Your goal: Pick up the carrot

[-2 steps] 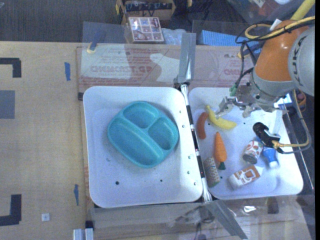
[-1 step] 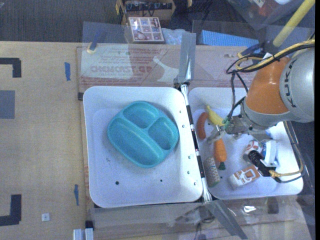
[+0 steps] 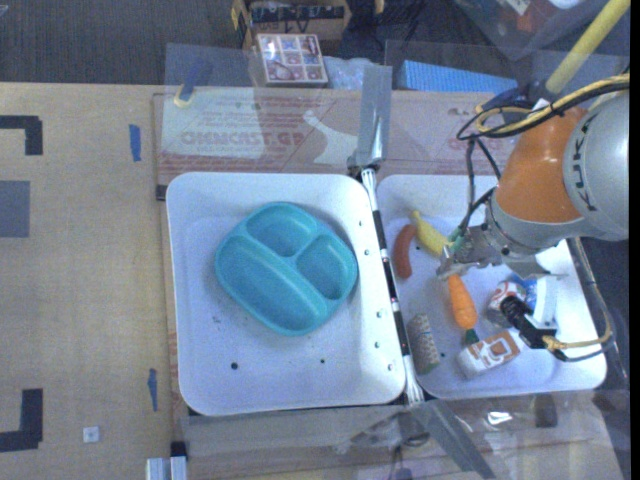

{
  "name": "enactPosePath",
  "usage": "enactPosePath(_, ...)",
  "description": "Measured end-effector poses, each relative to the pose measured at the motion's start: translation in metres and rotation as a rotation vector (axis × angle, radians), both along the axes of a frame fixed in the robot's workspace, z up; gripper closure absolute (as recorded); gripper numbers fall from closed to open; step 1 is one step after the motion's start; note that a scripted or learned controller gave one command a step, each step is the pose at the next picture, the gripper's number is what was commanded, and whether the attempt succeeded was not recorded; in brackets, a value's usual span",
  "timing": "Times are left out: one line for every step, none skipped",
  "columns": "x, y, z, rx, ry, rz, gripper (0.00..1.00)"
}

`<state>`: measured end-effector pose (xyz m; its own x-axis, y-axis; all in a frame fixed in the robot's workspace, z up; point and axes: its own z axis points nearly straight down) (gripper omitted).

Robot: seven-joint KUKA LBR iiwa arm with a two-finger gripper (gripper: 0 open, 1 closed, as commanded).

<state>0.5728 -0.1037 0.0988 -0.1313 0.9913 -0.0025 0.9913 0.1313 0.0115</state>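
Carrot (image 3: 461, 303) in right bin, lower right of frame.
Small orange carrot with green stem end, lying flat on the bin floor, long axis near vertical in frame, slightly tilted, green tip toward bottom. Not lifted, nothing visibly gripping it; top end just under the arm's wrist.

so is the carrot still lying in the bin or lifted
Lying in the right white bin: the orange carrot rests flat on its floor, just below the end effector.
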Motion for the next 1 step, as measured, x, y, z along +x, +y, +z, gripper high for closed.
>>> enactPosePath(-0.0209,0.0257,0.0860,0.002,0.011,-0.175,1.00)
